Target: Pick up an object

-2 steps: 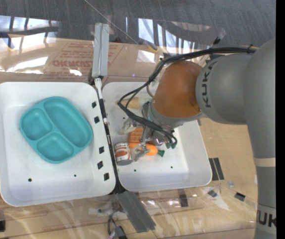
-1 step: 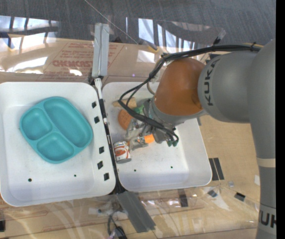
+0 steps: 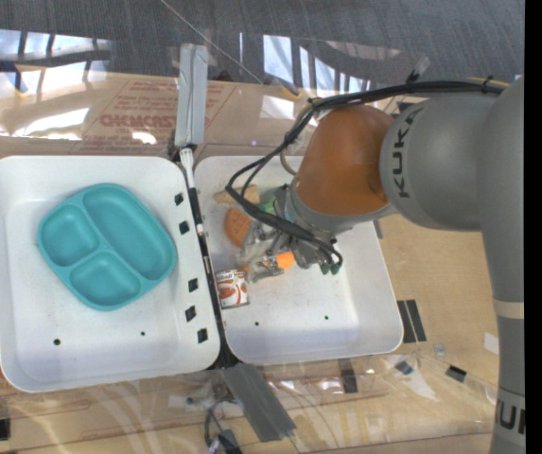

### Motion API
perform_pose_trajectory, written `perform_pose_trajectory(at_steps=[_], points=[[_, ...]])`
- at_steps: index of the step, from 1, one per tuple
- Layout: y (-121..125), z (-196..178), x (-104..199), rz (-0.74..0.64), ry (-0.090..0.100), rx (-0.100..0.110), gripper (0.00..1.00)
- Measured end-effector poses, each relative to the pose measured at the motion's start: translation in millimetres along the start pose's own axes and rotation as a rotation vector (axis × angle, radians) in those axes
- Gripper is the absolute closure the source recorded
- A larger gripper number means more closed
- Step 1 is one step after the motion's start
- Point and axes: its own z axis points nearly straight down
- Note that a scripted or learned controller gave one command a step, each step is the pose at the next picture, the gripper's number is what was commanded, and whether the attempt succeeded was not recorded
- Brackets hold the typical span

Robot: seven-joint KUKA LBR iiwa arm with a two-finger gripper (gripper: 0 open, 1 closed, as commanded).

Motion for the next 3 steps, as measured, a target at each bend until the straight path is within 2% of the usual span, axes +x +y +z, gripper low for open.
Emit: perform_pose_trajectory(at_steps=[1,2,3], points=[[-2.1,-59.6,15.3,0.148,0.001,0.0,1.0],[2.4,20.4,71.1,0.039,0.005,0.003,1.0],[48.5,-30.3,52.2,0.131,0.008,-0.002,1.0]])
